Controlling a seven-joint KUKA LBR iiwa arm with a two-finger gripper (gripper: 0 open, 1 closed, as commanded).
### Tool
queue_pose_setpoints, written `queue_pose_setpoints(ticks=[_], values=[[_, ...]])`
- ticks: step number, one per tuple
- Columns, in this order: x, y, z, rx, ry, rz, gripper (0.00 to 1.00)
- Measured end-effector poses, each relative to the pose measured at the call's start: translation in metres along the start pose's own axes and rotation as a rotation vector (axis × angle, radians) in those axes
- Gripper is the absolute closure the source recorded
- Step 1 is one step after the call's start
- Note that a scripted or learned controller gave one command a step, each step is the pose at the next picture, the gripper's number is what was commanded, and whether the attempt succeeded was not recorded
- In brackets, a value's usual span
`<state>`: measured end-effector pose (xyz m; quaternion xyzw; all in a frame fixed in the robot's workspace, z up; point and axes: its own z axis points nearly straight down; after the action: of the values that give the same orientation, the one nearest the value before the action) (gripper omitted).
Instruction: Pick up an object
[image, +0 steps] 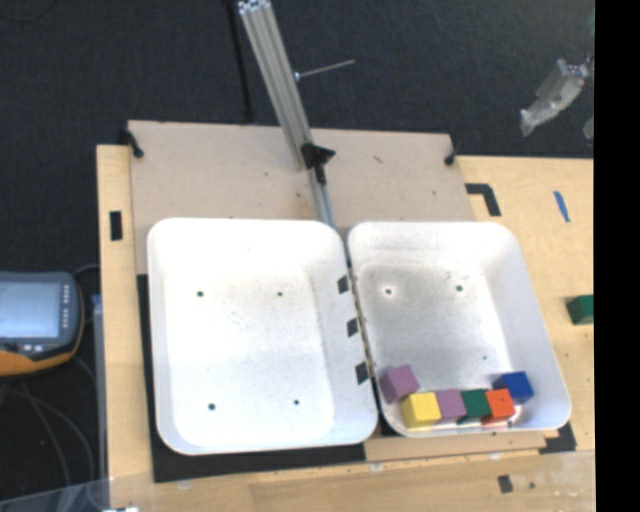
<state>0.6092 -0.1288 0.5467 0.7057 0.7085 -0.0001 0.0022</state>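
Several small blocks lie along the near edge of the right bin (440, 300): a purple one (399, 382), a yellow one (422, 408), a mauve one (451, 404), a green one (474, 405), an orange one (499, 404) and a blue one (513, 385). They sit close together, some touching. A pale grey metal part that looks like my gripper (553, 96) hangs at the top right, far beyond the bins, over the dark floor. It is blurred and nothing shows in it.
The left bin (250, 330) holds no blocks. A slanted aluminium bar (285, 95) runs from the top down to the gap between the bins. A green block (580, 309) lies on the bench right of the right bin. A handheld screen device (35, 315) sits at the far left.
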Motion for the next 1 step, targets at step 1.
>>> queue_pose_setpoints(ticks=[1], values=[[-0.0023, 0.0566, 0.0015, 0.002, 0.001, 0.000, 0.00]])
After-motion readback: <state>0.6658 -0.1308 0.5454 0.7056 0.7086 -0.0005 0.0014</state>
